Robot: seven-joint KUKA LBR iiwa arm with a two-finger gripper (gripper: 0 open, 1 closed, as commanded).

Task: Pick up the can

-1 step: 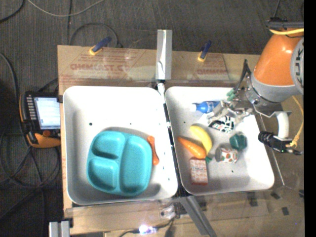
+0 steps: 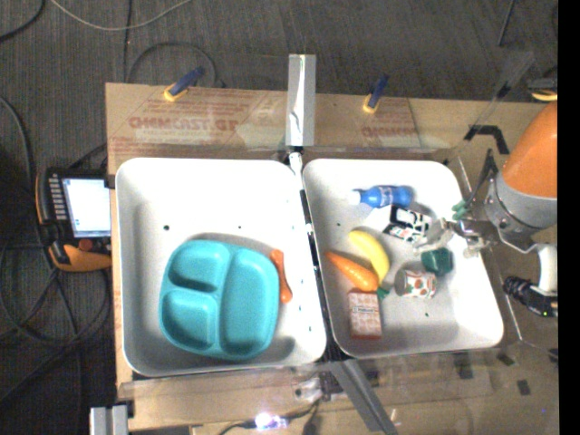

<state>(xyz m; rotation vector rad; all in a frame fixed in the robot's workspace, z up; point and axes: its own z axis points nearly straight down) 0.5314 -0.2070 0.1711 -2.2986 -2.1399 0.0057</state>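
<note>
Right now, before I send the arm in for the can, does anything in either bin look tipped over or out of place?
Mostly clutter. In the right bin the can lies on its side, as does the blue bottle. In the left bin an orange item sits wedged against the teal tray.

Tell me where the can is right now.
The can lies in the right bin, just below a green cup and right of the banana.

A teal divided plate point(image 2: 220, 299) lies in the left bin point(image 2: 145, 188); banana point(image 2: 372, 251) touches carrot point(image 2: 352, 269).
</note>
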